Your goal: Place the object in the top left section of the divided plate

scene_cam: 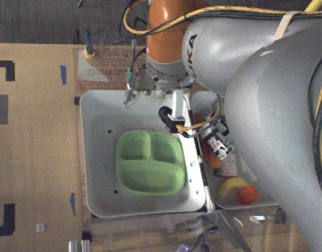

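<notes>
Jaws at the far edge of the left bin, green plate sitting bare.

The KUKA arm (245,56) carries the jaws over the top wall of the left bin (95,156); whether they are apart or together cannot be told, and nothing shows between them. The green divided plate (150,161) lies below the jaws in the view, apart from them. Well to the right of the jaws and lower, in the right bin (229,205), lie a banana (231,185), a red-orange fruit (248,194) and a black-and-white printed pack (218,143).
</notes>
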Action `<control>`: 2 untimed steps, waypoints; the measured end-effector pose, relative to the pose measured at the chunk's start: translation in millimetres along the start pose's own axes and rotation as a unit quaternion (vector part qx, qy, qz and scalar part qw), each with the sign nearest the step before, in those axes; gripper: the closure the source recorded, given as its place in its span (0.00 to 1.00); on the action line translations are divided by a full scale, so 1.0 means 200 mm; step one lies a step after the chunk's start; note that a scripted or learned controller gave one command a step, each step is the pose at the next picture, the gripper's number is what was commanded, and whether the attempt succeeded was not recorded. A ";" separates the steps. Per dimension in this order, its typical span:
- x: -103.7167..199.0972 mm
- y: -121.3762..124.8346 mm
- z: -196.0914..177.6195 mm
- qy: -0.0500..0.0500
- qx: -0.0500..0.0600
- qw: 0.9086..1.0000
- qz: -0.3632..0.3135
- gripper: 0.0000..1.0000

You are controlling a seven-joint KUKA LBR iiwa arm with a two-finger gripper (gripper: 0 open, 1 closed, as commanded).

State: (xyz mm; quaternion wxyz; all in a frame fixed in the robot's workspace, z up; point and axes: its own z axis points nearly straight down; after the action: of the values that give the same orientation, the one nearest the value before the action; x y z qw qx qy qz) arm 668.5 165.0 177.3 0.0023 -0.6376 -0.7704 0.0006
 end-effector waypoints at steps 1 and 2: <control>0.00 0.01 -0.04 0.001 0.000 1.000 0.001 1.00; 0.00 0.01 -0.04 0.001 0.000 1.000 0.001 0.00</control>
State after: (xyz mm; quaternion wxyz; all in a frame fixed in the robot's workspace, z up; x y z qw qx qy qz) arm 669.6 165.0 185.3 0.0026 -0.6381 -0.7700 0.0001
